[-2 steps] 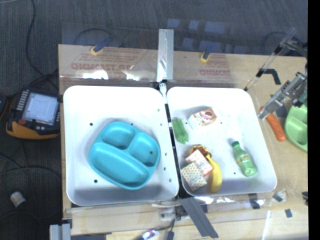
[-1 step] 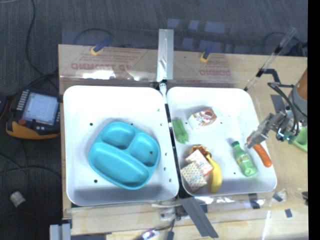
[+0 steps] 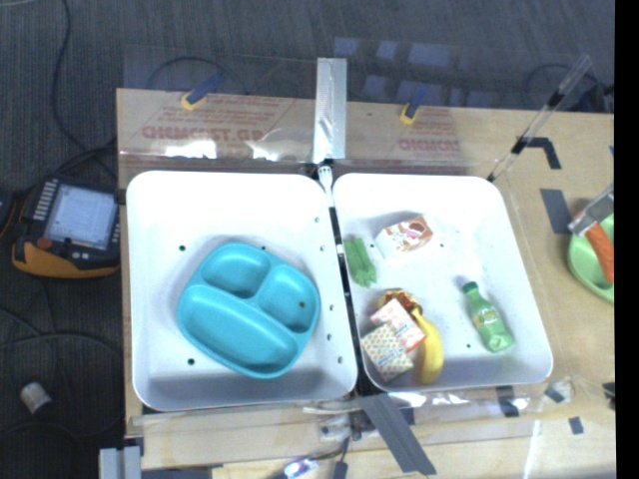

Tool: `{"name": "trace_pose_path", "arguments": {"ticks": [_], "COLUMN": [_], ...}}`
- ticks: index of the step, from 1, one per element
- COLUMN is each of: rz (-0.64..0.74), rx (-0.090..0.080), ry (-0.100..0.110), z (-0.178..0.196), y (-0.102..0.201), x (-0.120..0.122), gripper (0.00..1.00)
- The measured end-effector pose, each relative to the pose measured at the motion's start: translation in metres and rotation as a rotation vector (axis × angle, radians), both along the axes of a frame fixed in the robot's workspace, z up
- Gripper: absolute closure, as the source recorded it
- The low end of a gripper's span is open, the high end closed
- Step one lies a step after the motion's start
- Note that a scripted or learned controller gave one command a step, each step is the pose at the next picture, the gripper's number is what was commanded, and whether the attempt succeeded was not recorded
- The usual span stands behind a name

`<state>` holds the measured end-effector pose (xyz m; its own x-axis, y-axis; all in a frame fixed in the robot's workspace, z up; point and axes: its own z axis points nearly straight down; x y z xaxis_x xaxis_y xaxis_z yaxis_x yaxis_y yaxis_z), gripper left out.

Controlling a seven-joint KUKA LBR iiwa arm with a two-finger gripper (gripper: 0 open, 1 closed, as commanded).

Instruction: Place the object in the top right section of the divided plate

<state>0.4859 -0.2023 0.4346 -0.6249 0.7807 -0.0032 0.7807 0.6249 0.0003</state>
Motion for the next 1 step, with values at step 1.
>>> {"name": "trace_pose_path", "arguments": {"ticks": [1], "rz": [-0.091], "rx": [0.002], "ry": [0.003], "z": [-0.0456], "y": [0.0983], "x": [-0.0012], "gripper": [1.0]}}
